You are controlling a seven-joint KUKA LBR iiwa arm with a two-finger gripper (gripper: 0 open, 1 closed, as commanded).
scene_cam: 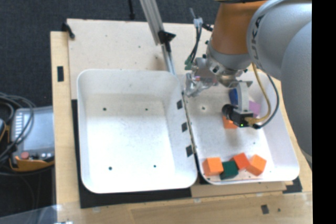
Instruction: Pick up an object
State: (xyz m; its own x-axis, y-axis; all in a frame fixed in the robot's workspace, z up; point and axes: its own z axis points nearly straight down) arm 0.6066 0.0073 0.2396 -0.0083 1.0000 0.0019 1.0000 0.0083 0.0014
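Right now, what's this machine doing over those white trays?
A grey and orange robot arm reaches in from the right, with its tool over the far left corner of the right bin. I see nothing held in it. Orange blocks and a green block lie along that bin's near edge; a blue piece lies under the arm.

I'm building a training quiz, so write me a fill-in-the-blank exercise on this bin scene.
1. The orange blocks lie in the bin on the view's ___ side.
2. The block sitting among them is coloured ___.
3. The arm wears a band above its wrist, coloured ___.

Missing words: right; green; orange.
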